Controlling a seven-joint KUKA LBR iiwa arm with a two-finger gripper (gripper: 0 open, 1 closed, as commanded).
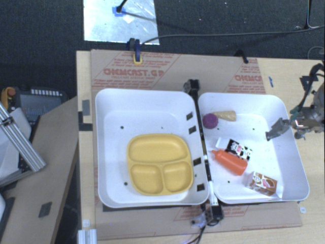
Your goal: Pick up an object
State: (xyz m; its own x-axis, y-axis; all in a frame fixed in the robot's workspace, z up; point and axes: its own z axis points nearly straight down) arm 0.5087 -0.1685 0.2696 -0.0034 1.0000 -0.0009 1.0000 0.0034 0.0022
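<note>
The right bin [284,111] holds several small items. A purple ball on a tan cone [217,118] lies near its back left corner. A black-and-white carton [238,149] sits mid-bin, touching an orange bottle [231,162] just in front of it. A brown packet [263,183] rests near the front right wall. My gripper [277,129] hangs over the right side of this bin, well right of the carton and above the bare floor. Nothing shows in its grasp.
The left bin [111,111] carries a yellow three-compartment plate [159,163]. A black divider strip [198,136] runs between the bins. The arm's wrist and cables [311,113] stand over the right bin's right rim.
</note>
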